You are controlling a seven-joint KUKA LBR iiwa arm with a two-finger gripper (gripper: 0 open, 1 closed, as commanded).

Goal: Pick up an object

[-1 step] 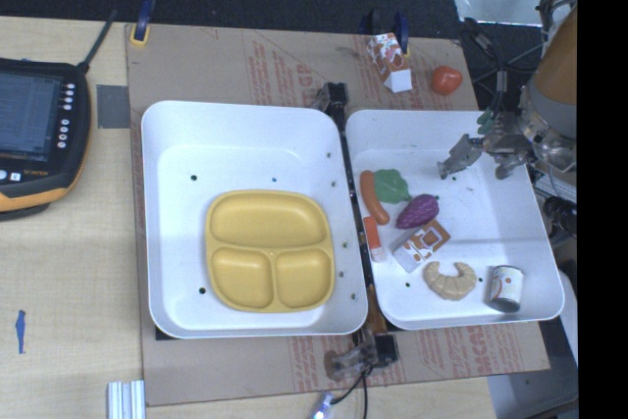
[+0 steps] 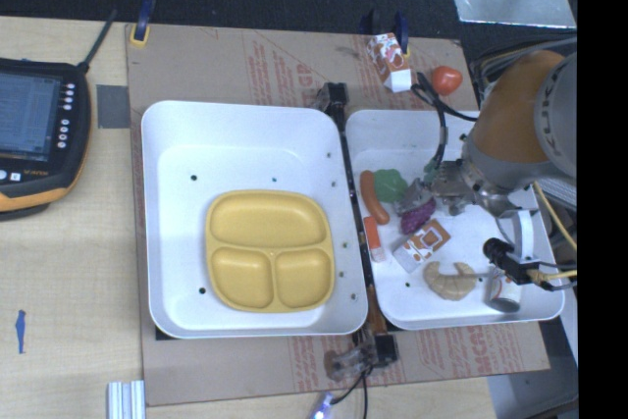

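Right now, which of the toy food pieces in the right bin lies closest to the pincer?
The purple piece, just below the pincer. The green piece and orange sausage sit further left; the tan piece lies nearer the bin's front.

Two bins side by side on bench. Left bin (image 2: 167,211): divided tray (image 2: 271,248) set near middle, toward front. Right bin (image 2: 392,304): sausage (image 2: 373,197) near left wall, leafy piece (image 2: 391,183) just right of it, eggplant (image 2: 417,214) beside that, small box (image 2: 424,241) in front, croissant (image 2: 451,281) nearer front edge. Gripper (image 2: 444,183) placed over right bin, behind eggplant. Tomato (image 2: 446,78) and small carton (image 2: 390,60) found on bench behind right bin. Handheld pendant (image 2: 34,132) located far left of bins.
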